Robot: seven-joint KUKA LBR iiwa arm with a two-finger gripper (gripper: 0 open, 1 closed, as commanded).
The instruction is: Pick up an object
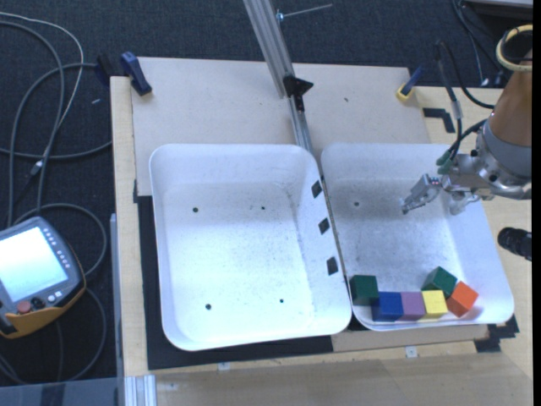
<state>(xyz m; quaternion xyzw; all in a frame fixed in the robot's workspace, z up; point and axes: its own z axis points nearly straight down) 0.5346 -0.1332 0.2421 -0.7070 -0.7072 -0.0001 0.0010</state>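
Camera view shows the hand [420, 194] hanging over the middle of the right bin [499, 265], reached in from the bench's right edge; whether it is open or closed cannot be told, and no object is seen in it. The blocks lie in a row along the right bin's near edge, well apart from the hand: a dark green block [364, 288] at the left end, then a blue block [390, 304], a purple block [412, 304] and a yellow block [434, 302] touching one another, an orange block [462, 298] at the right end, and a second green block [439, 279] just behind the yellow one. The left bin [169, 227] sits beside it on the bench [211, 100].
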